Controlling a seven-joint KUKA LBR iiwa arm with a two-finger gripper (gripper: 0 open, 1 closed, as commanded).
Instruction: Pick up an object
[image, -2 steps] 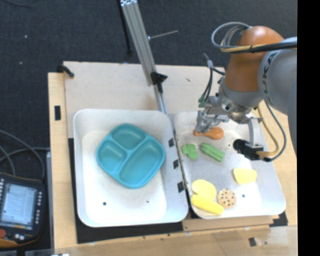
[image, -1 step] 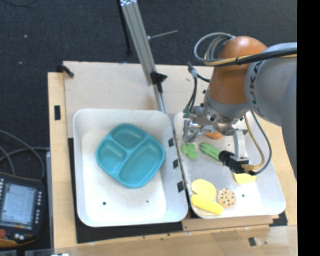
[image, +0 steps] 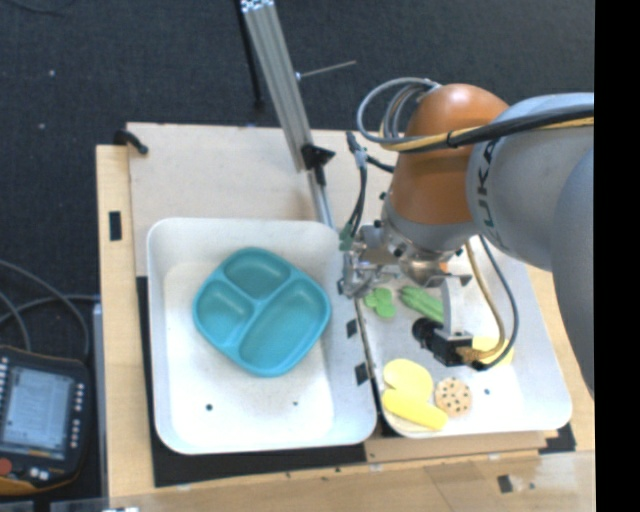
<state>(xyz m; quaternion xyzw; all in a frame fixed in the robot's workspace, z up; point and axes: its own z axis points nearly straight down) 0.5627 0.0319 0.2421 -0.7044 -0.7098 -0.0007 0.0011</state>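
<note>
Nearest you, at the front of the right shallow white bin (image: 540, 400), two flat yellow pieces (image: 410, 390) lie one against the other. A round tan biscuit with dark spots (image: 453, 397) sits just beside them, toward the view's right. Farther back in the same bin you find a small green leaf-shaped piece (image: 380, 300) and a longer green strip (image: 422, 300), near each other. The gripper (image: 358, 280) hangs low at this bin's inner edge, just beside the leaf-shaped piece; you cannot tell whether it is spread or closed, and nothing shows held in it. In the left shallow white bin (image: 200, 400) a teal divided plastic plate (image: 262, 310) lies flat. Behind both bins a silver metal rail (image: 280, 80) rises at a slant.
</note>
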